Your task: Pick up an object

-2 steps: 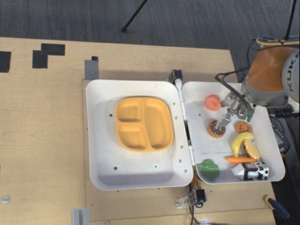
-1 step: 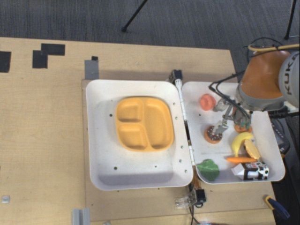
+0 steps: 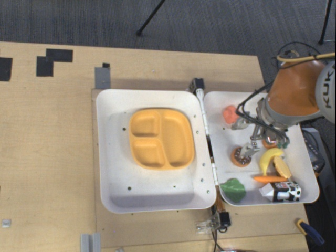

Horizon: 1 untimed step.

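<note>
Even, soft light; slight blur

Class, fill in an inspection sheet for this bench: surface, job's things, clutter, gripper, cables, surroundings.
Surface: wooden bench bearing left bin and right bin.
Job's things: right bin holds pink item, donut, banana, carrot, green item, carton.
Clutter: yellow tray in left bin.
Gripper: gripper low over right bin, beside donut.
Cables: black cables on wrist.
Surroundings: grey carpet, stand leg.
</note>
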Available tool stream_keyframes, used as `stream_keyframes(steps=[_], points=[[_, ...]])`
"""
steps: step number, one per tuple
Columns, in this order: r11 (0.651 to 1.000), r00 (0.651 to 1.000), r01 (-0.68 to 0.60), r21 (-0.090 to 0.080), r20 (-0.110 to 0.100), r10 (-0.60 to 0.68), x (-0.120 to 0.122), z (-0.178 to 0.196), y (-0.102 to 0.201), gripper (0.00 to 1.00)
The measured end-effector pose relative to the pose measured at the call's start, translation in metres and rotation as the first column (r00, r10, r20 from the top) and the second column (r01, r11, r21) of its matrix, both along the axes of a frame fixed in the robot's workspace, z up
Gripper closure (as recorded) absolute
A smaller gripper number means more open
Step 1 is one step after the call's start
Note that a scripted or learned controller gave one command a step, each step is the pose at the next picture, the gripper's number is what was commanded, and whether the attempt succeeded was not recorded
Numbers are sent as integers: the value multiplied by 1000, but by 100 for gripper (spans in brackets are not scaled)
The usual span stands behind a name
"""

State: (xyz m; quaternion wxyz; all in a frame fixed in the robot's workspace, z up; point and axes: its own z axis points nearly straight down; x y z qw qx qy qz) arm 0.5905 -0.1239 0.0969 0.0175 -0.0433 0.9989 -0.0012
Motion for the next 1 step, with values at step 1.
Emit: stream_keyframes(steps=[1], points=[[989, 989, -149, -4, -3, 149, -30, 0, -34, 0]])
